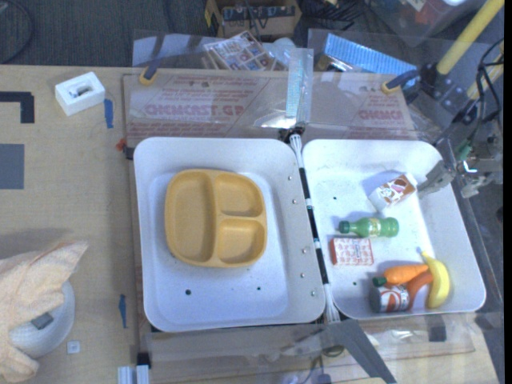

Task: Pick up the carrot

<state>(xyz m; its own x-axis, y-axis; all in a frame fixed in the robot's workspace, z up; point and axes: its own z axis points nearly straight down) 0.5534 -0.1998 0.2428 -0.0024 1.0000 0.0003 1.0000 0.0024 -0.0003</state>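
The orange carrot (406,274) lies in the near right corner of the right bin (344,162). It is wedged between a yellow banana (437,282) on its right and a red and white can (390,298) just in front of it. My gripper (452,173) is at the right bin's far right rim, well behind the carrot and apart from it. Nothing is seen in its grasp.
The right bin also holds a small white and red carton (391,190), a green bottle (369,228) on its side and a flat red packet (352,252). A yellow divided tray (214,217) sits in the left bin (160,294). Clear plastic sheeting lies behind both bins.
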